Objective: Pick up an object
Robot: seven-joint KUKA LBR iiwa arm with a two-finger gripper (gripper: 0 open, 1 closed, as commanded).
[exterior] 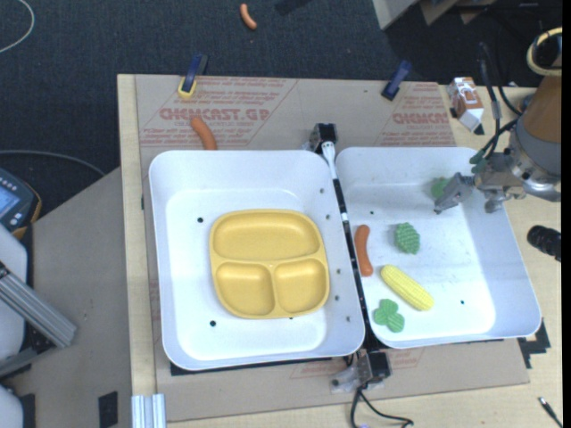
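My gripper (470,201) hangs over the upper right part of the right bin (500,266), its two grey fingers spread open and nothing visible between them. A small green piece (438,186) lies just left of the left finger (447,200), partly hidden by it. Lower in the same bin are a knobbly green toy (407,237), a yellow corn cob (407,287), a leafy green toy (387,315) and an orange-red sausage (362,249) along the left wall.
The left bin (178,239) holds a yellow divided plate (268,263). An orange sausage (204,133) lies on the cardboard behind that bin, and another (248,15) on the dark floor. Blue clamps (192,76) (396,80) grip the board's far edge.
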